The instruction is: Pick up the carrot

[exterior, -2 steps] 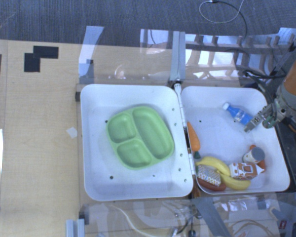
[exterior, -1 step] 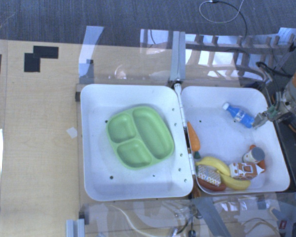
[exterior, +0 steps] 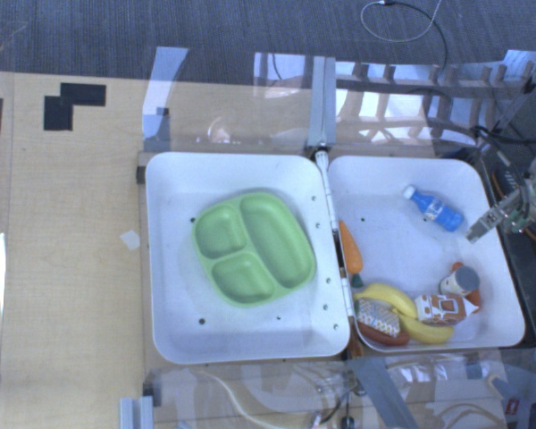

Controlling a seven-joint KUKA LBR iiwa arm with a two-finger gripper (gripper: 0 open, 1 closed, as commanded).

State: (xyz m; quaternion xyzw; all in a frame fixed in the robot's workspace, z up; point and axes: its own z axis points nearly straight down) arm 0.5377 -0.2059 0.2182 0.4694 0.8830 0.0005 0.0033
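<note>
The orange carrot (exterior: 349, 248) lies in the right bin (exterior: 384, 181), tight against its left wall and pointing along it. My gripper (exterior: 481, 229) reaches in over that bin's right rim, far to the right of the carrot and just right of a blue bottle (exterior: 433, 209). Nothing shows in its grasp.
A yellow banana (exterior: 409, 314), a patterned packet (exterior: 381, 320) and a small orange-and-white carton (exterior: 450, 300) crowd the right bin's near corner, just below the carrot. A green divided plate (exterior: 253, 248) sits in the left bin (exterior: 174, 320). Cables and a metal frame lie behind the bins.
</note>
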